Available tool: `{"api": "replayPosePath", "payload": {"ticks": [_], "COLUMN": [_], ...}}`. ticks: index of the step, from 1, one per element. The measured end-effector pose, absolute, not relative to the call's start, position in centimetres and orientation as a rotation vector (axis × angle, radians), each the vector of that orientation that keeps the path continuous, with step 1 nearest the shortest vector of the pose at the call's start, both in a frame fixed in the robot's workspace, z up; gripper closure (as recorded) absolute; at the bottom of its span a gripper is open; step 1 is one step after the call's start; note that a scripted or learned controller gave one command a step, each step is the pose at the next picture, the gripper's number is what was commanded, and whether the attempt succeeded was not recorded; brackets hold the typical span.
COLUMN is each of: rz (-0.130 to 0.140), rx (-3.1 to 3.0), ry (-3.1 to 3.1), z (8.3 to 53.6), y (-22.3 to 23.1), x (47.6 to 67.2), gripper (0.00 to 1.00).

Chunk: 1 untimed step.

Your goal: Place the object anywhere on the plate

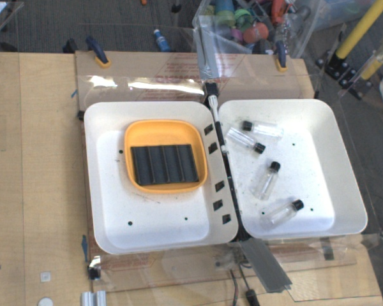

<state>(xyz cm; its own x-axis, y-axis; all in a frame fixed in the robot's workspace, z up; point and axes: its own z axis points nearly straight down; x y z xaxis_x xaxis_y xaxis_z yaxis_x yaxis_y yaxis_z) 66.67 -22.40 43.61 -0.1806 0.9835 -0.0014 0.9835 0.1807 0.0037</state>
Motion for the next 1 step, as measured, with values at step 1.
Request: {"api": "replayPosePath", "payload": {"ticks": [1], "rz": [0.002], "rx": [1.562], "ry": [2.723], "z": [43.64], "y": [-22.20], "x": [66.73], "gripper": [1.00]}}
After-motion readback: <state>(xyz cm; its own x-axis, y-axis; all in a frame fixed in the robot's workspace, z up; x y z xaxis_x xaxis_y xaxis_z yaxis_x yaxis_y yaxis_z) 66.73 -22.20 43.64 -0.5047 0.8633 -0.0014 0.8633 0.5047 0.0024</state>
